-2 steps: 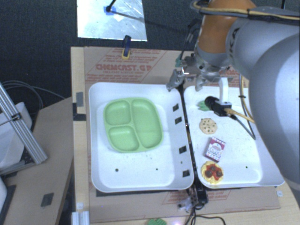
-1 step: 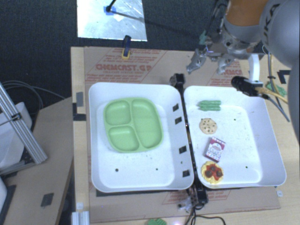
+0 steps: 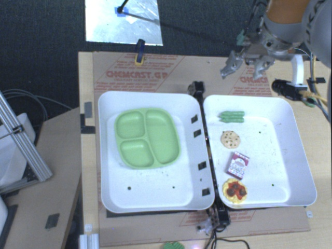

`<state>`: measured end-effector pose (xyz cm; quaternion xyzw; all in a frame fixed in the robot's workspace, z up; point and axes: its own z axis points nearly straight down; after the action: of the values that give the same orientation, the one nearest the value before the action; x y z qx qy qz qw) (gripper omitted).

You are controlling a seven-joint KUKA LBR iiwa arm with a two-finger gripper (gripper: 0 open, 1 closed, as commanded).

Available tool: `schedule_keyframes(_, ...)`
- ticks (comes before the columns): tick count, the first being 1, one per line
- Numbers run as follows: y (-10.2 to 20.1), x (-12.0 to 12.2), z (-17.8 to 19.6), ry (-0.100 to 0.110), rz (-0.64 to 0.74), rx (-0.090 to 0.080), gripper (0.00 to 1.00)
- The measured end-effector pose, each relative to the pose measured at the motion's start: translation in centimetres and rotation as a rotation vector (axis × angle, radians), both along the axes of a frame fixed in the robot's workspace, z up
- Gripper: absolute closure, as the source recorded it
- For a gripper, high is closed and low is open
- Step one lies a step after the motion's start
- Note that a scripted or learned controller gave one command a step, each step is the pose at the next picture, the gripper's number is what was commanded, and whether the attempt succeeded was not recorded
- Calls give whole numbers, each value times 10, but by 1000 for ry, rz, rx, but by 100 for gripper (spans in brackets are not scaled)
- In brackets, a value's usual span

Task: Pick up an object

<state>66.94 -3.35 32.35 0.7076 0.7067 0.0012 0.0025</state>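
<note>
A cardboard-topped bench (image 3: 171, 69) printed with red lettering too blurred to read bears two white bins; the gripper (image 3: 244, 66) hangs beyond the right bin's (image 3: 298, 154) far rim, fingers spread, holding nothing; approach seems in hand; next it must descend onto the green beans (image 3: 231, 117), cookie (image 3: 230, 139), red packet (image 3: 237, 166) or pizza (image 3: 235, 190) along that bin's left side.

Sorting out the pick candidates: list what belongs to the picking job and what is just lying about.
Job: gripper; green beans, cookie, red packet, small pizza, all in the right bin.

Lying about: green tray in the left bin; foil sheet; yellow clip.
</note>
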Motion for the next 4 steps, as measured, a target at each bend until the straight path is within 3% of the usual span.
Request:
schedule_keyframes(1,-21,-73,-62,14,-2,2,0)
schedule_keyframes(2,41,-63,77,-13,12,4,0)
schedule_keyframes(3,13,-84,-75,16,0,2,0)
schedule_keyframes(4,-7,-32,50,-14,5,-1,0)
